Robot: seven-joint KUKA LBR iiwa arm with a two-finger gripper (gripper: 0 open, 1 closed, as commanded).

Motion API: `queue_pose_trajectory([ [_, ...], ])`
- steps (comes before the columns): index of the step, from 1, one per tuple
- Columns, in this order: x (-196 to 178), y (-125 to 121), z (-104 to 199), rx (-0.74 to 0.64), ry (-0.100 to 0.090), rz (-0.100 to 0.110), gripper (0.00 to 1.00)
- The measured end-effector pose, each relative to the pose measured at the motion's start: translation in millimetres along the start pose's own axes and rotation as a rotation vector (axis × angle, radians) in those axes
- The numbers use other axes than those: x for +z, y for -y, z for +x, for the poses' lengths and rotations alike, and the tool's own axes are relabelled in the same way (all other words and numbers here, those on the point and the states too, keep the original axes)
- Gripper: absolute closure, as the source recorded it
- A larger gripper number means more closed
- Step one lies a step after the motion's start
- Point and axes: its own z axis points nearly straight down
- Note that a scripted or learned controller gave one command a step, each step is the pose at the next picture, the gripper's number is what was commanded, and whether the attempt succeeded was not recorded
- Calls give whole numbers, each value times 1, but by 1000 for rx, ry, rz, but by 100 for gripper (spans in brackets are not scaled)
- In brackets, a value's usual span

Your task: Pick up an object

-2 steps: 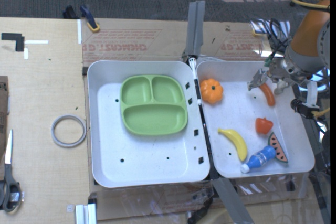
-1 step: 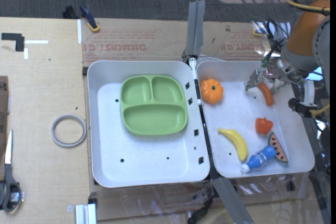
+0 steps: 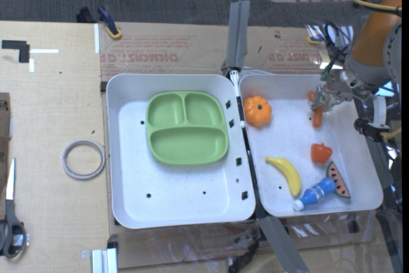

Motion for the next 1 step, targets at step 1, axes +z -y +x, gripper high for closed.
queue_pose_trajectory([
  [1, -98, 59, 98, 63, 1, 2, 100],
])
